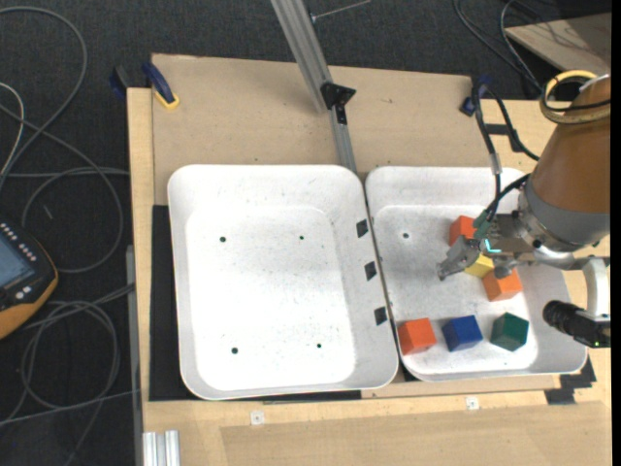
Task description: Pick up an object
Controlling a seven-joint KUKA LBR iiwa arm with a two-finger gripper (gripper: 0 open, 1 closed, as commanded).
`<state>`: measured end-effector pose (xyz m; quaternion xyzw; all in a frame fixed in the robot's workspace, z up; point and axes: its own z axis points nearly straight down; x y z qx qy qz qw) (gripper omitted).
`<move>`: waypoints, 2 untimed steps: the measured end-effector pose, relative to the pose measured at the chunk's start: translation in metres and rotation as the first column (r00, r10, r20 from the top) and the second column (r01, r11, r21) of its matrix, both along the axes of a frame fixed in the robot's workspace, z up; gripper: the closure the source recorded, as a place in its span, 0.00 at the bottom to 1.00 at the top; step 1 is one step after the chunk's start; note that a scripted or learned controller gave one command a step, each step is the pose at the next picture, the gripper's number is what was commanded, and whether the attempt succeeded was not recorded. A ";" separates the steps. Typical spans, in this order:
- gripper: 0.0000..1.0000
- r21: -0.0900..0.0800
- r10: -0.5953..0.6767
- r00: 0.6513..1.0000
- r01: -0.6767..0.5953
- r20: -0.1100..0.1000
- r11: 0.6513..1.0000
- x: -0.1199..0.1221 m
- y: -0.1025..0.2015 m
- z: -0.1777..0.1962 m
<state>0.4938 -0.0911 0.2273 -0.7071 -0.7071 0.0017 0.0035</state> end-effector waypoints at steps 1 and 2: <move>0.00 -0.001 0.000 1.000 0.000 0.006 1.000 0.001 0.000 0.002; 0.00 0.000 0.000 1.000 0.000 -0.002 1.000 0.000 0.001 -0.061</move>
